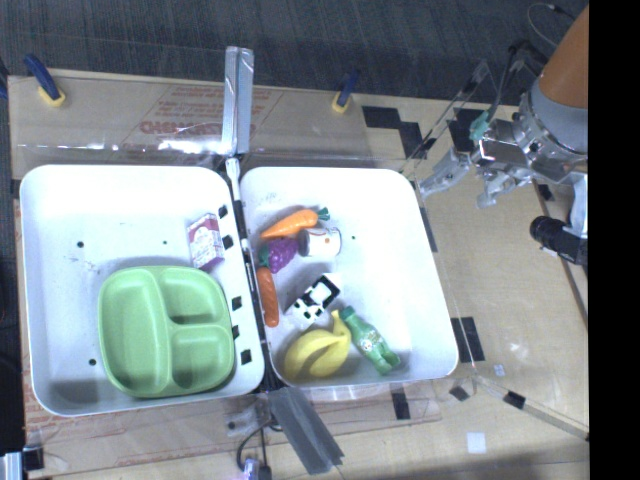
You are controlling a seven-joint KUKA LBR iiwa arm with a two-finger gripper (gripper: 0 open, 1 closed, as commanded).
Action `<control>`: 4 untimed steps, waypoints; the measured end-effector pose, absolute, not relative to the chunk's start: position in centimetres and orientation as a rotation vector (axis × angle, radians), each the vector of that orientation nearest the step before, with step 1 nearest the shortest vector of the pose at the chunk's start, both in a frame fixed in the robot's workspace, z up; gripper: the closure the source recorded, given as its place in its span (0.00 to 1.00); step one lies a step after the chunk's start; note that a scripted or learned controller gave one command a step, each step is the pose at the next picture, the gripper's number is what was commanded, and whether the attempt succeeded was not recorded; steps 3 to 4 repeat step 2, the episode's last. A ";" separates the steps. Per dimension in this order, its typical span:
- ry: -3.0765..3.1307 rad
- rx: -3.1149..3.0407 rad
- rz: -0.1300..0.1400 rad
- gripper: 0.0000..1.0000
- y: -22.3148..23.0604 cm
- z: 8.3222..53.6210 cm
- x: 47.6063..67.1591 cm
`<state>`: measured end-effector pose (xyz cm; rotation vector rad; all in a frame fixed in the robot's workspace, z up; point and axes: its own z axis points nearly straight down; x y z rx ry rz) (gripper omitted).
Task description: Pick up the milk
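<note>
Inside right bin: one milk, one banana.

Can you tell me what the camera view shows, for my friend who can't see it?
The robot's hand hovers outside the right bin, away from the black-and-white milk carton lying inside among a carrot, banana and green bottle. The left bin holds a green tray and a small red carton.

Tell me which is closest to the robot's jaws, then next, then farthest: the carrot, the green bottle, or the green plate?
Measured from the gripper, at the camera view's upper right beyond the bins:
1. Carrot, top of the right bin, nearest.
2. Green bottle, bottom of the right bin beside the banana.
3. Green plate, left bin, farthest.
</note>
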<state>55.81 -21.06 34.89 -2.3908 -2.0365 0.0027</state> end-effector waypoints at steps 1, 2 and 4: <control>-1.888 -2.506 0.005 0.00 -20.2 27.4 53.5; -2.308 -2.125 0.004 0.00 -11.1 17.5 53.2; -2.308 -2.125 0.004 0.00 -11.1 17.5 53.2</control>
